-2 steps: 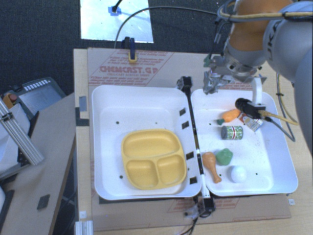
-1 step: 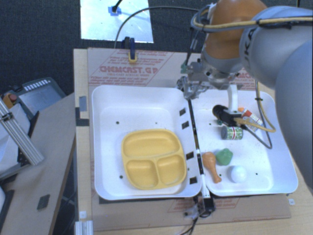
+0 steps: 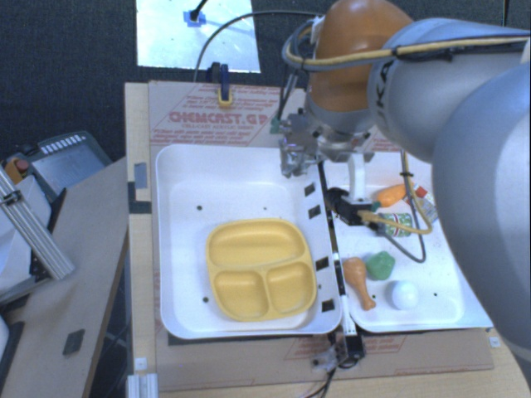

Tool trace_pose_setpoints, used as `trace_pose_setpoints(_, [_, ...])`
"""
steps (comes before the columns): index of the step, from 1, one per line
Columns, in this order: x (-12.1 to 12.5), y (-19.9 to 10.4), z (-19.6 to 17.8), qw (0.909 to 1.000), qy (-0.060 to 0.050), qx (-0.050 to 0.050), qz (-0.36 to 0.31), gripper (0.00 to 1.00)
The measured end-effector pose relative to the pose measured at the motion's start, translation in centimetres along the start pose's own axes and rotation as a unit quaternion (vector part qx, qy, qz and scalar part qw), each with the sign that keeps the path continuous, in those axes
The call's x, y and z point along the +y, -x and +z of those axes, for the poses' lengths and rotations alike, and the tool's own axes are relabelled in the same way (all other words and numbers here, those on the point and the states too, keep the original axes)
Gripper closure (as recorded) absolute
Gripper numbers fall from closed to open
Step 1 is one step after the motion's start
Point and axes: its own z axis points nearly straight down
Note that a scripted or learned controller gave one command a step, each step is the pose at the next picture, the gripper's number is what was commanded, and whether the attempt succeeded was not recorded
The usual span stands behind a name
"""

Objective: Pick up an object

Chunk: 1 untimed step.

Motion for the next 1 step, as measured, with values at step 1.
trace_pose_setpoints(1, [0.85, -0.23, 0.13, 1.0000, 0.001, -0.001, 0.002, 1.00])
